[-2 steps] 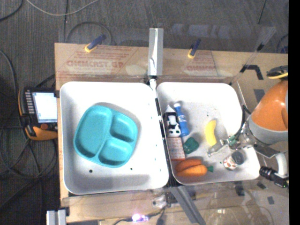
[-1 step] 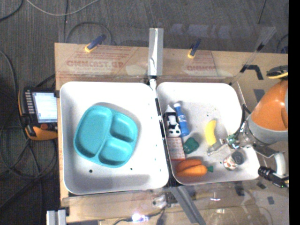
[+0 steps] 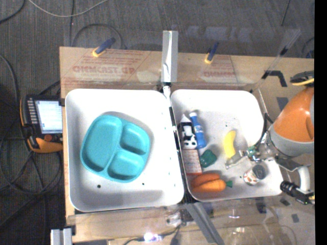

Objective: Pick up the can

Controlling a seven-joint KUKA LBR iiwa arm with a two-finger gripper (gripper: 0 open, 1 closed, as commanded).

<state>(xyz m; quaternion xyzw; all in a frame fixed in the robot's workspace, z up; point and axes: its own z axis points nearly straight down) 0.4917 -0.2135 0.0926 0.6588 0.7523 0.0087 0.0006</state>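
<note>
The can (image 3: 255, 174) is small and round with a silvery top, and it lies near the front right corner of the right bin (image 3: 219, 97). My gripper (image 3: 243, 156) hangs just above and left of the can, between it and the lower end of a yellow banana (image 3: 230, 142). Nothing shows as held in the gripper. The grey wrist and orange band (image 3: 298, 119) come in from the right over the bin's edge.
The right bin also holds a blue tube (image 3: 197, 129), a black-and-white toy (image 3: 187, 132), a red-and-white box (image 3: 191, 160), a green piece (image 3: 207, 158) and an orange carrot (image 3: 208, 183). A turquoise divided plate (image 3: 117, 146) lies in the left bin (image 3: 76, 188).
</note>
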